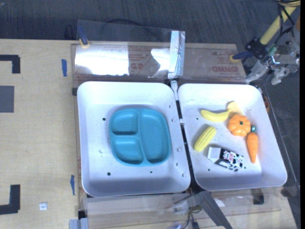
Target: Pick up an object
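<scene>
Pale wooden bench runs under everything we see, and on it sit two shallow white bins side by side, their inner rims touching. We find the left bin taken up by a blue sectioned plate lying flat near its middle, with bare white floor all round it. The right bin holds every loose object, gathered in its centre and right half, so its far-left corner and near edge give us open floor. Of these, the banana lies roughly across the bin, its right end curving up beside the pumpkin. The carrot runs almost front to back, thick end just under the pumpkin and tip pointing to the near rim, close to the right wall. The corn cob lies on a diagonal, low end left and high end right, just below the banana and apart from it. A small black-and-white carton lies flat near the carrot's tip. Beyond the right bin's far-right corner, off the bin, we see the gripper among yellow cables; we cannot tell whether it is released or clenched.
</scene>
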`<state>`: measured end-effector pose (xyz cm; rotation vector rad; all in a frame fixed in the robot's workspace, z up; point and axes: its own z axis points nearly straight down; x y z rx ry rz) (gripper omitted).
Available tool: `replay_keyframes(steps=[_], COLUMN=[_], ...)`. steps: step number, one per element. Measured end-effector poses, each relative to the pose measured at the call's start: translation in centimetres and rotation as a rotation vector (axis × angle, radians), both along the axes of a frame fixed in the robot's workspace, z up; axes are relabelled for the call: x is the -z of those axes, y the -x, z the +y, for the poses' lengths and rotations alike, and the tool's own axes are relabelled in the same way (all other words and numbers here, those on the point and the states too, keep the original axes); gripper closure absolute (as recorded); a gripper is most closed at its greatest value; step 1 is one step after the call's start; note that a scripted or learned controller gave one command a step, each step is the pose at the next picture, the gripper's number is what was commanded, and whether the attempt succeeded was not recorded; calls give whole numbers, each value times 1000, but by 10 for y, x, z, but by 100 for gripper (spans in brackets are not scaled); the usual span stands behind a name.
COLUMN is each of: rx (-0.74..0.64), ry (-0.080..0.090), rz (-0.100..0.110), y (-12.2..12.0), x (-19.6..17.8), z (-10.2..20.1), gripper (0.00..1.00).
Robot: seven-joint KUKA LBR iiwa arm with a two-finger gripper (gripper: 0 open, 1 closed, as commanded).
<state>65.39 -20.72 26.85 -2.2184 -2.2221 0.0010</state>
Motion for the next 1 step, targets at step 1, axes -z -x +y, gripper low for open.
replay_keyframes(steps=[1], rx=[-35], ry=[-3], rz=[3], y=[78], x=[129], z=[-13], gripper=[0])
